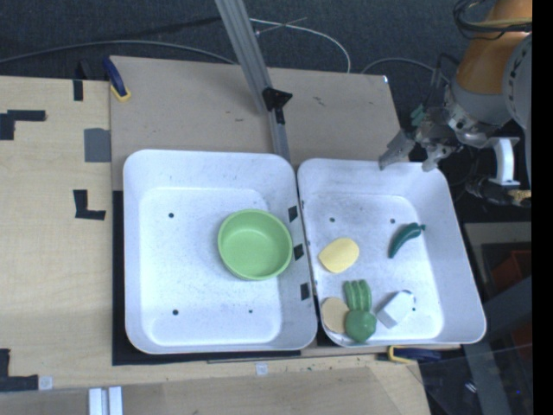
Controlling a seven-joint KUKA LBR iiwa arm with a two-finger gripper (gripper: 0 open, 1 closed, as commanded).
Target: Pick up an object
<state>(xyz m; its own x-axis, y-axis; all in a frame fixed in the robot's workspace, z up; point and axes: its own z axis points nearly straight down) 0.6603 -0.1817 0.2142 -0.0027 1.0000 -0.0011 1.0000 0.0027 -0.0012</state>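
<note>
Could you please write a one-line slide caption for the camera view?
Gripper above right bin's far rim; green bowl in left bin.

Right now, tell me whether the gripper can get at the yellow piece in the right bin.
Probably yes. The gripper hangs over the right bin's far rim, and the yellow piece lies apart from its neighbours, uncovered from above.

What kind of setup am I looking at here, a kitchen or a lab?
Most likely a robot lab test bench: two white bins on a taped plywood bench, toy items like a green bowl, and loose cables.
</note>
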